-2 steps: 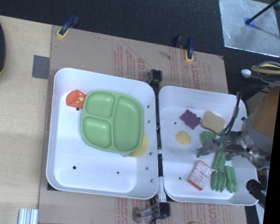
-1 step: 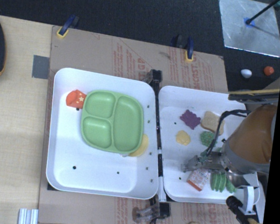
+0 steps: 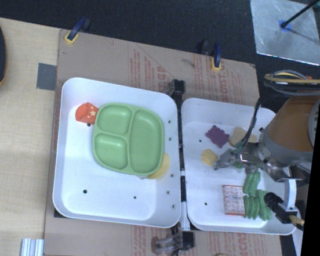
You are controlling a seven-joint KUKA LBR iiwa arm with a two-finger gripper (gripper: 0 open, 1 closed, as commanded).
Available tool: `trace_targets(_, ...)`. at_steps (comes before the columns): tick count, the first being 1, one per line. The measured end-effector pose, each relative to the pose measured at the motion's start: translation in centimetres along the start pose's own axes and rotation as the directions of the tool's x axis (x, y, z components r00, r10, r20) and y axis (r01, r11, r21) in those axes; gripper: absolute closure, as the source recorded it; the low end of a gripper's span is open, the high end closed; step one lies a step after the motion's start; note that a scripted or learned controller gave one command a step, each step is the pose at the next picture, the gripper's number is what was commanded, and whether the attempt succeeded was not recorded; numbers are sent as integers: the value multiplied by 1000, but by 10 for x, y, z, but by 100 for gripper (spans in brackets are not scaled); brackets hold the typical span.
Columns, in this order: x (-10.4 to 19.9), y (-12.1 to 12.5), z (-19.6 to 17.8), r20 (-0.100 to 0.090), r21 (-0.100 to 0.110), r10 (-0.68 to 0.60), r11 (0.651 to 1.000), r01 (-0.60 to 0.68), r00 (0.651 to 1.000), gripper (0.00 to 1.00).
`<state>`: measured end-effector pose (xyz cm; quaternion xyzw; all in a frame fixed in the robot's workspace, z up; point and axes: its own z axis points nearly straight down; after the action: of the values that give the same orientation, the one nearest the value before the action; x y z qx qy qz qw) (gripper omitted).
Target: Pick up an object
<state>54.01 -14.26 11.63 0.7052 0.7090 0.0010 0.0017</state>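
Observation:
My gripper (image 3: 226, 161) hangs low over the right bin (image 3: 190, 187), reaching in from the right under the grey arm with its orange band (image 3: 292, 121). Its tip is just right of a small yellow block (image 3: 208, 156), very close to it. A purple piece (image 3: 217, 135) lies up and left of the gripper. A beige piece (image 3: 239, 135) lies just above it. Below the wrist lie a green toy (image 3: 252, 183), a second ribbed green piece (image 3: 257, 205) and a red and white packet (image 3: 233, 200).
The left bin (image 3: 66, 194) holds a green divided plate (image 3: 129, 139), a red piece with a star (image 3: 86, 112) at the plate's left, and a yellow piece (image 3: 162, 167) peeking out at its right. A black divider (image 3: 178, 156) runs between the bins.

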Motion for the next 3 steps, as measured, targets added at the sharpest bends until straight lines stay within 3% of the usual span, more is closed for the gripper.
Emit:
trace_targets(1, -5, 114, 6, 2, -6, -2, 1000, 2, 1000, 0)
trace_targets(2, 7, 114, 24, -1, 7, 0, 1000, 0, 1000, 0)
trace_targets(3, -1, 117, 23, 0, 3, 2, 1000, -2, 1000, 0)
